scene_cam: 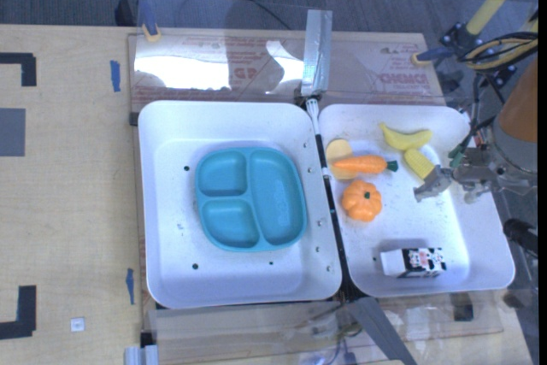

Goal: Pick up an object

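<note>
Camera view has the gripper point(446, 184) low over the right bin point(487, 265), jaws apart with nothing between them, just beside the corn point(418, 161). Banana point(405, 135), carrot point(361, 166), pumpkin point(362, 201) and carton point(413, 261) all lie unlifted, so the pick seems not yet made.

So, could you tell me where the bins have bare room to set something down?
Left bin: bare floor rings the blue tray. Right bin: free between pumpkin and carton. Crowded up top: carrot, banana, corn, gripper.
</note>
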Robot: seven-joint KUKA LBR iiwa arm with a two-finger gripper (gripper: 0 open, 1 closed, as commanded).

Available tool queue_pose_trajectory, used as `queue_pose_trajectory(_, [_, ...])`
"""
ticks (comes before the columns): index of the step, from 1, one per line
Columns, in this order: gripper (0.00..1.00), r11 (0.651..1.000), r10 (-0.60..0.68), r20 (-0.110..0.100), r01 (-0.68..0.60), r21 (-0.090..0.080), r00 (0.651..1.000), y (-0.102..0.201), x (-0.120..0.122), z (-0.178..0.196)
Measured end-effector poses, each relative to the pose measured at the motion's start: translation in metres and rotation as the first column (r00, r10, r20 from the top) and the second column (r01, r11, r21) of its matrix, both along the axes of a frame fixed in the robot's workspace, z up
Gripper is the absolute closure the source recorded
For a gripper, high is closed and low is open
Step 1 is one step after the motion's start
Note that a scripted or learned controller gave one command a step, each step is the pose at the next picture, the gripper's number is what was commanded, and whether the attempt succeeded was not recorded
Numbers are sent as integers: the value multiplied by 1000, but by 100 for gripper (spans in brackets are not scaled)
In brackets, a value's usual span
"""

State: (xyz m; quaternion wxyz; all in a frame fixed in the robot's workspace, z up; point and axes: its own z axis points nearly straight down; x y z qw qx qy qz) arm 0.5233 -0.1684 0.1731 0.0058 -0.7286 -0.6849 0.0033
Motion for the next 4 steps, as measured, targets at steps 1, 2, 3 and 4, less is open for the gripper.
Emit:
queue_pose_trajectory(1, [0, 994, 107, 14, -107, -3, 994, 1, 51, -86])
queue_pose_trajectory(2, [0, 1000, -21, 15, 21, -4, 1000, 9, 109, -88])
queue_pose_trajectory(3, [0, 1000, -2, -20, 2, 7, 1000, 8, 139, -89])
queue_pose_trajectory(4, [100, 1000, 2, -24, -2, 2, 1000, 6, 139, -82])
